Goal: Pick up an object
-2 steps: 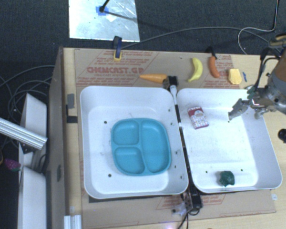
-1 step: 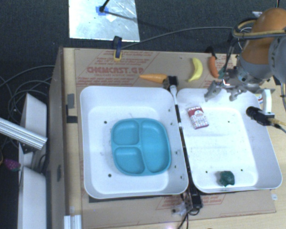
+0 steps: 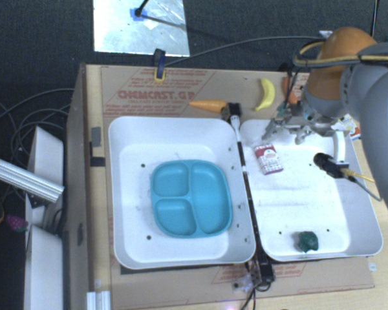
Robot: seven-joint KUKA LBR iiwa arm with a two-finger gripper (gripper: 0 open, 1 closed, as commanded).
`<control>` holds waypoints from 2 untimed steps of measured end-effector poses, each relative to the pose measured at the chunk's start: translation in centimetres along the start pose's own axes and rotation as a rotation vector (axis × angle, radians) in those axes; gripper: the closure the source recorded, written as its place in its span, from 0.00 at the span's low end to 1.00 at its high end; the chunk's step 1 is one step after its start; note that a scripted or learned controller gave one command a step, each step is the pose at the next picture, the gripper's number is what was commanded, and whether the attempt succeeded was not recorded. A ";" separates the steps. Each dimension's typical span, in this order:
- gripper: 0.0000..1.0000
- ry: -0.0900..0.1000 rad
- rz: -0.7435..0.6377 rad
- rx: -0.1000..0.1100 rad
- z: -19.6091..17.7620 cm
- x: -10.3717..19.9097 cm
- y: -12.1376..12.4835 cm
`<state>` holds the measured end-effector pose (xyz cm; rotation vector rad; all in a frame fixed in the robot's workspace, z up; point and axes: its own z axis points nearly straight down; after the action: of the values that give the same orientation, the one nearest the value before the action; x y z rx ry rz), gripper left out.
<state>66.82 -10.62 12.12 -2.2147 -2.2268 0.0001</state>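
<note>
Gripper [image 3: 286, 133] up at the far end of the right bin [image 3: 310, 192], fingers spread apart, nothing between them. Nearest thing to grab: a red and white box [image 3: 268, 159], flat on the bin floor, just in front of the gripper and close to the wall shared with the left bin [image 3: 132, 147]. Also a green lump [image 3: 306, 241] at the near end, well apart from the gripper.

Looks easy to miss. Lies very flat, so could slide along the floor and get pushed, not pinched. Sits close to the wall too, so might make a finger bump there. Could also end in a squeeze on plain air if aimed too far back.

Banana [image 3: 266, 94] and carrot [image 3: 207, 106] out on the bench, behind the bins. Blue plate [image 3: 191, 196] in the left bin, out of the way.
</note>
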 end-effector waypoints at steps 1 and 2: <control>0.00 -0.001 0.000 -0.002 2.1 0.5 0.1; 0.00 -0.001 0.000 -0.004 3.6 1.9 0.1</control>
<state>66.93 -8.73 8.54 -2.2165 -2.2295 -0.0028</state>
